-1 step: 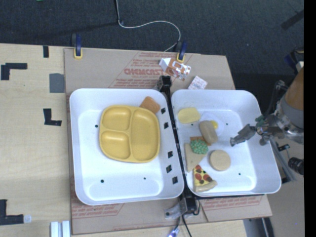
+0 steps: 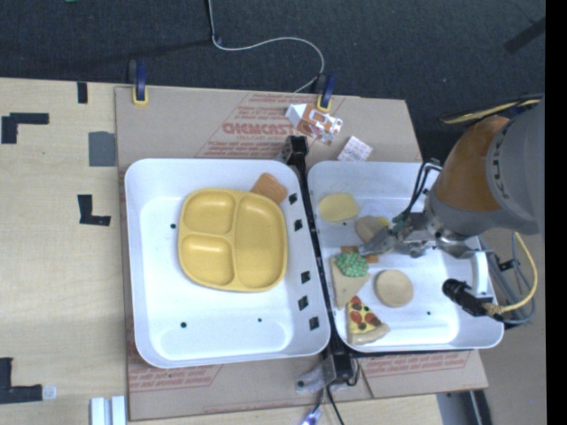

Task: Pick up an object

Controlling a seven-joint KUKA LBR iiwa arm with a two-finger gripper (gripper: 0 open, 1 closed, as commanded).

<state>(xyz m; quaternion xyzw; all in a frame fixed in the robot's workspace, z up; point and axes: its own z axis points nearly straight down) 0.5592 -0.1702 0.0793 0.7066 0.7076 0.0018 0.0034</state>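
1. Camera view: the end effector (image 2: 383, 240) sits low in the right bin (image 2: 443, 326). Whether it is released or clenched cannot be told.
2. Taking the end effector as landmark, a tan round piece (image 2: 369, 228) lies touching or just beside it, a pale yellow disc (image 2: 337, 207) up-left, a green-topped wedge (image 2: 351, 271) just below-left, and a beige disc (image 2: 393, 287) below.
3. Risk: the pieces crowd together, so a descent could nudge neighbours or close on nothing.
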